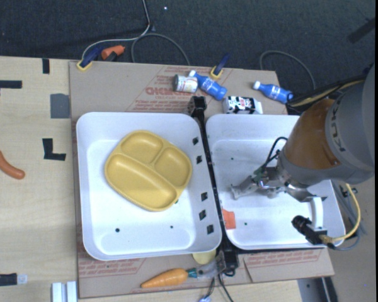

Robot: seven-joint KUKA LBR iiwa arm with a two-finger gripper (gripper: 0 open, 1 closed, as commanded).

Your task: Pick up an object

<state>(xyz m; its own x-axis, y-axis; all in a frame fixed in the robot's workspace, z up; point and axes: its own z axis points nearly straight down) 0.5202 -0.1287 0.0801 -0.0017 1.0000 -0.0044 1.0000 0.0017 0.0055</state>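
My gripper [238, 189] is low inside the right bin [252, 137], pointing left toward the divider, with the grey arm coming in from the right. A small orange piece [229, 219] lies on that bin's floor just below the gripper and apart from it. A yellow divided plate [149, 168] rests in the left bin [94, 187]. Nothing is seen held at the gripper tip.
Behind the bins lie two blue bottles [212, 87] [274, 92], a white can [186, 82] and a black-and-white pack [242, 104]. A carrot [167, 278] sits below the bins and a sausage [8, 164] far left. An orange clamp [113, 51] is at the back.
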